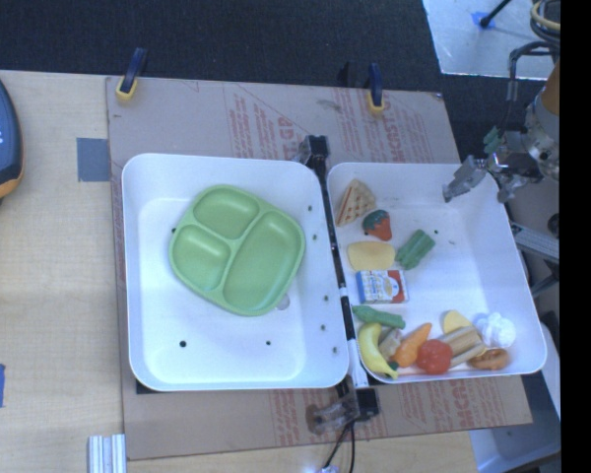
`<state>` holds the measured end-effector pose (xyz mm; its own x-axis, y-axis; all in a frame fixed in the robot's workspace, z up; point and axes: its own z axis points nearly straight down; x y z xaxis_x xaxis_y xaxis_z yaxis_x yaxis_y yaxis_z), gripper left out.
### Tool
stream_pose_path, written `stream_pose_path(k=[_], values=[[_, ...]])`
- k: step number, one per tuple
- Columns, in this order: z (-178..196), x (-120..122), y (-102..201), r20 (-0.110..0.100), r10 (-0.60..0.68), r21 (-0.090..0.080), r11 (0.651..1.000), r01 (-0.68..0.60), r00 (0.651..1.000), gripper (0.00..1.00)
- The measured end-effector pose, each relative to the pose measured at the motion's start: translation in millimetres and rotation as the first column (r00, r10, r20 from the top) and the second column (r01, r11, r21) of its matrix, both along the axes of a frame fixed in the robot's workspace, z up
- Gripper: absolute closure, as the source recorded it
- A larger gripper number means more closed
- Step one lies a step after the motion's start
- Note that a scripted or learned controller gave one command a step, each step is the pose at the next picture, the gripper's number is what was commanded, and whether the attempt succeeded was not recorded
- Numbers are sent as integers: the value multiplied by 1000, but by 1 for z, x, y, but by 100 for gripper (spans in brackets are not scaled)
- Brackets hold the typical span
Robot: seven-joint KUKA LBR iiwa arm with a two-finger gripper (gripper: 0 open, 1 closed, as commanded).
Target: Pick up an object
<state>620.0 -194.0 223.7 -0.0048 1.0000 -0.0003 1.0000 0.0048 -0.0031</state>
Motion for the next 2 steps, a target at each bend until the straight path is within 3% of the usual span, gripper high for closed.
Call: stream_pose_path(k=[1, 2], values=[[-106, 36, 60, -7, 6, 3, 1000, -6, 1000, 0], [-134, 3, 103, -7, 5, 2, 1000, -5, 1000, 0]])
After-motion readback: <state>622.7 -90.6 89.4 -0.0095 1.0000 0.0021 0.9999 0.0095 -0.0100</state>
